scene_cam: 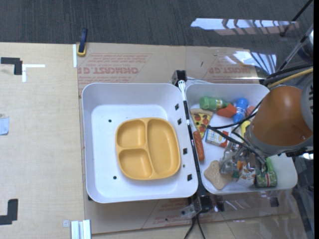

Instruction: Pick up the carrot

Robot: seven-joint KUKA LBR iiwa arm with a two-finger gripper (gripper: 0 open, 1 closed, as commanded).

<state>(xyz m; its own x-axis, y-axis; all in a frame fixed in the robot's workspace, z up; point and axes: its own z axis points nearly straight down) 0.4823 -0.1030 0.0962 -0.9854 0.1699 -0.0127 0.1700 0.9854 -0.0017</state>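
carrot (227, 111): you see it lying near the right bin's (284, 179) 12 o'clock wall, touching a green bottle (213, 103) | hand (233, 164): low at the carrot's 6 o'clock, well apart from it, grip can't be told | left bin (94, 133): yellow plate (148, 148) | bench (40, 133)

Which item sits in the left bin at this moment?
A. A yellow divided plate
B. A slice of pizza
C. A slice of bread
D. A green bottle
A. The yellow divided plate lies alone in the left bin, while the green bottle, pizza slice and bread slice all lie in the right bin.
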